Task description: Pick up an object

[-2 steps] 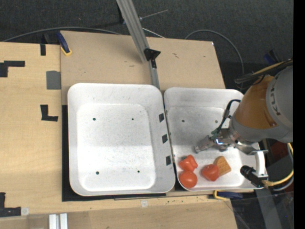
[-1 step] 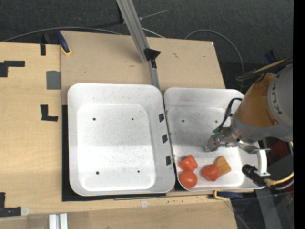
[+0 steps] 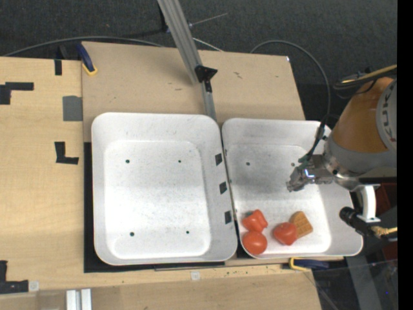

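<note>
Nearest the camera, three red pieces [image 3: 256, 221] and a tan block [image 3: 301, 223] lie in the right bin [image 3: 271, 134], below the claw [image 3: 298, 179]. The claw hangs above them carrying nothing, so this looks like the approach; next it must descend onto one piece.

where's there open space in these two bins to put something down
The left bin floor is bare from wall to wall. In the right bin, the back half is free up to the claw. Its front edge is crowded: three red pieces and a tan block.
</note>
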Robot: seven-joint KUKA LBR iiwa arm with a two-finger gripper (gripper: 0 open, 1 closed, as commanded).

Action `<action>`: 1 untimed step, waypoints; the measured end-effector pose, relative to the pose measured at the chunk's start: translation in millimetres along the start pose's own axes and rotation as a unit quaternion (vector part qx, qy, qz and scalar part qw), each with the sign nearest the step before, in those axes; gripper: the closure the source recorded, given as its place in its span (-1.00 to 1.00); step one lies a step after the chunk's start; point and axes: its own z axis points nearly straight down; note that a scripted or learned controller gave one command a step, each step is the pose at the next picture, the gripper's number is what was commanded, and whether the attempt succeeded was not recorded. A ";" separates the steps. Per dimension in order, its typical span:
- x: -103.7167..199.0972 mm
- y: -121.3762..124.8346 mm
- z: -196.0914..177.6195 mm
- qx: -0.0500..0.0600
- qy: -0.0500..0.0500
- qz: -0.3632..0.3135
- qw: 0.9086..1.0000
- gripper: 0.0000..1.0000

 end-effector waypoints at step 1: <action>-5.7 5.0 -44.8 0.000 0.000 0.000 1.000 1.00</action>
